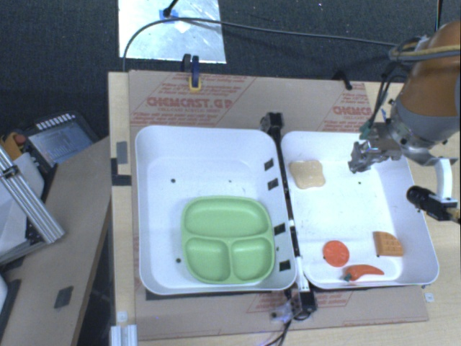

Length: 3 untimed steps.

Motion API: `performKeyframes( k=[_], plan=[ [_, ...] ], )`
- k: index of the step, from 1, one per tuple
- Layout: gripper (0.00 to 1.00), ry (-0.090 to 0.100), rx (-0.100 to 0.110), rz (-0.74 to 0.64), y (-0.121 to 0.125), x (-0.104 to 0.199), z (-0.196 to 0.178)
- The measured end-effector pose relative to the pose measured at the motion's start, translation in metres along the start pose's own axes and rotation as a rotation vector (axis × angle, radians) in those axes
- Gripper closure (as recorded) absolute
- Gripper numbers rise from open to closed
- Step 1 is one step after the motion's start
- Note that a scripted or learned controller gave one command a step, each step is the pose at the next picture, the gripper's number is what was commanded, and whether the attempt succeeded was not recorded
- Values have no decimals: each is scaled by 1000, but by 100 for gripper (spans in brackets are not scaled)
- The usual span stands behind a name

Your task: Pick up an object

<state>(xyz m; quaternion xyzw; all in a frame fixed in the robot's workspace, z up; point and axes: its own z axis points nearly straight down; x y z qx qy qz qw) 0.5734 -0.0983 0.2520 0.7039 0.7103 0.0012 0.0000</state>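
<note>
Gripper (359, 159) over right bin (414, 215), upper area; finger state can't be determined from this view, nothing seen between them.

Arm (432, 85) enters from right edge, grey w/ orange band above wrist, tool end pointing down-left, just right of beige bread-like piece (307, 173), which lies in right bin's upper left, near the divider. Other pickable items in right bin, front portion: round red-orange slice (336, 253), well apart from gripper; orange carrot/pepper-shaped item (364, 271) just beside and below slice, close to front wall; tan waffle-textured square (388, 244) near right wall. None touching gripper. Left bin (155, 193) holds green 3-compartment tray (229, 238), front-center, sitting flat. Both bins rest on cardboard sheet (238, 96) on bench.
</note>
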Motion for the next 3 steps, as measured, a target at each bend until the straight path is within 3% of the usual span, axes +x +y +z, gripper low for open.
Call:
performKeyframes(
  k=[3],
  plan=[
    [100, 0, 0, -1, 15, 164, 1]
  ],
)
